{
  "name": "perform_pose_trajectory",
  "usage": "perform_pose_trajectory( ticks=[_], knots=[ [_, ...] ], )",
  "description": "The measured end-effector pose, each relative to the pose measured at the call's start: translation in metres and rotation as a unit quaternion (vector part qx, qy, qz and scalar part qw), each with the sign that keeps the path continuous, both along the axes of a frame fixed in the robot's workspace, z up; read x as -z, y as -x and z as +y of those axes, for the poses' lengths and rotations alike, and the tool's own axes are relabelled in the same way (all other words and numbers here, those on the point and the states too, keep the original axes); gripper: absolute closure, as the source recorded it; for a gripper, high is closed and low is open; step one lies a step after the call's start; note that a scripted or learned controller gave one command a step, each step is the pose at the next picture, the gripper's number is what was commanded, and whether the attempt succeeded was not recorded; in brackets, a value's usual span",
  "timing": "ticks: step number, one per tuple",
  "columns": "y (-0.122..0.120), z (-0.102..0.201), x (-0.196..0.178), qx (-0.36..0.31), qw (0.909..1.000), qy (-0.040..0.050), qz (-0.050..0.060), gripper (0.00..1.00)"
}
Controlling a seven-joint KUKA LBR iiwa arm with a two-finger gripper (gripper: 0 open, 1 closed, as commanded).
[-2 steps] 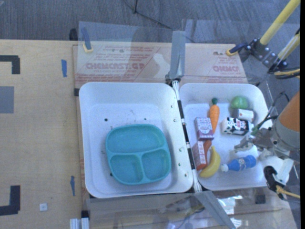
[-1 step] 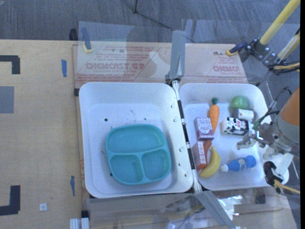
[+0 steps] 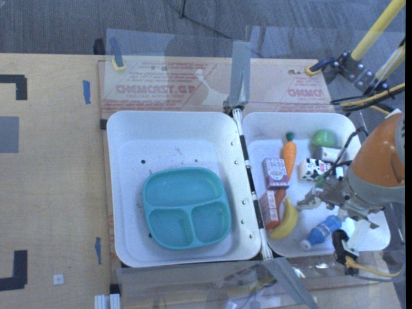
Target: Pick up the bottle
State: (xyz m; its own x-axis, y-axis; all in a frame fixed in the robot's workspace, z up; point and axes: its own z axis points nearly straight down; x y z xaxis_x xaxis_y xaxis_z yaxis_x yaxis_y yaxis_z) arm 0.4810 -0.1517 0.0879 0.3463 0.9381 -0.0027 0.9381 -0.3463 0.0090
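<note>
Bottle [image 3: 322,232] first: small, clear-blue plastic with a blue cap at its lower-left end, lying on its side on the floor of the right bin [image 3: 254,131], just below and slightly left of the pincer [image 3: 320,195]. From the pincer outward, a yellow banana [image 3: 287,221] curves to its left, next to two red cartons [image 3: 275,172]; up and to the left stands an orange carrot [image 3: 289,156]; a black-and-white spotted piece [image 3: 315,168] sits just above, and a green ball [image 3: 324,138] lies beyond that. Far to the left, the left bin [image 3: 129,134] carries a teal divided plate [image 3: 187,207]. Both bins rest on a pale wooden worktop [image 3: 51,172] with grey carpet behind. Whether the pincer is apart or together I cannot tell (the metal parts blur into one another), and nothing shows clamped in it.
</note>
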Motion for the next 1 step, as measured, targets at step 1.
perform_pose_trajectory(
  ticks=[1],
  knots=[
    [0.0,-0.003,-0.0102,0.003,1.0,0.0017,-0.001,1.0]
  ],
)
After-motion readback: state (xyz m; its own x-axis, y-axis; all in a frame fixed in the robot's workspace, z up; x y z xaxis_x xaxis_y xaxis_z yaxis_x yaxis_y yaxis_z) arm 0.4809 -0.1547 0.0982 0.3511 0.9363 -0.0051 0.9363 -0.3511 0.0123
